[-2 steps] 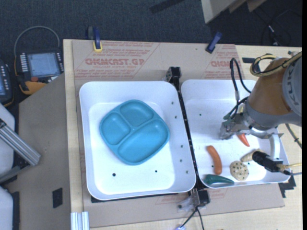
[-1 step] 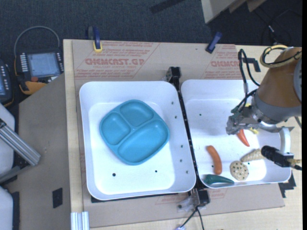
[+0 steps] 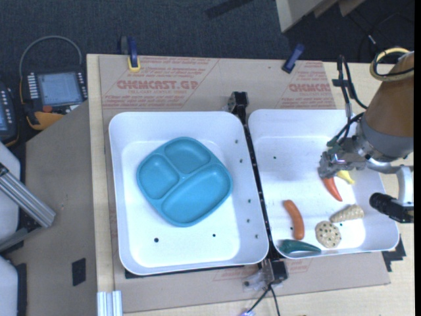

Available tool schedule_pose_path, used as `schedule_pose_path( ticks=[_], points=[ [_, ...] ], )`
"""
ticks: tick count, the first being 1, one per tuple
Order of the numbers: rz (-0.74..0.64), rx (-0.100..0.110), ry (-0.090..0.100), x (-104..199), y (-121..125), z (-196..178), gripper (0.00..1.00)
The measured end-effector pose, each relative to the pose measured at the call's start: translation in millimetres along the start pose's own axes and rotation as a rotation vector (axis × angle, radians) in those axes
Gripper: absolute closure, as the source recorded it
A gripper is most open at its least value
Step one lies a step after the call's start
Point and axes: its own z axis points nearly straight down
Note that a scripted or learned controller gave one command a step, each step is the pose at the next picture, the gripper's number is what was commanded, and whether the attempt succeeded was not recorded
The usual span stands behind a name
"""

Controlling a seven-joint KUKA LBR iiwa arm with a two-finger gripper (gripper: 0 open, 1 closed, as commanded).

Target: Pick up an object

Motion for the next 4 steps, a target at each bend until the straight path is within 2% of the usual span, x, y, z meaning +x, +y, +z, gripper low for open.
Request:
schedule_pose_path(
  ticks=[1, 2, 4],
  points=[
    [0.000, -0.001, -0.001, 0, 1, -50, 1.00],
    [-0.001, -0.002, 0.000, 48, 4, -59, 1.00],
    [-0.004, 0.003, 0.003, 148, 6, -48, 1.00]
  ],
)
